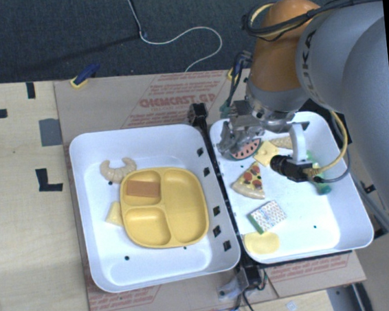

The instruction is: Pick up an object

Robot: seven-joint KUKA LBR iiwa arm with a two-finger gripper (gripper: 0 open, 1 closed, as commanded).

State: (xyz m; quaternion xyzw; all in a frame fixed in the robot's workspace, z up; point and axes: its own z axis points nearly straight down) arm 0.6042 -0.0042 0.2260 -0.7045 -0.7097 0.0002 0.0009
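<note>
Arm reaches in from the right, wrist down over the back-left corner of the right bin. Pincer sits low, right on top of a watermelon slice toy; fingers are lost in the metal clutter, so can't tell if they're spread or pinched, and can't say the slice is held. Same bin, just beside the slice: a yellow wedge, then a pizza slice toy a bit nearer the front, a checkered silver packet below that, and a pale yellow disc at the front-left corner, touching the packet's lower edge or close to it. A black cylinder with a green-tipped cable hangs off the wrist over the bin's middle. Left bin holds a yellow divided tray with a brown slab in its top-left compartment, a croissant-shaped toy just behind the tray, and a yellow wedge piece tucked at the tray's left edge. Both bins sit on cardboard on the worktop.
</note>
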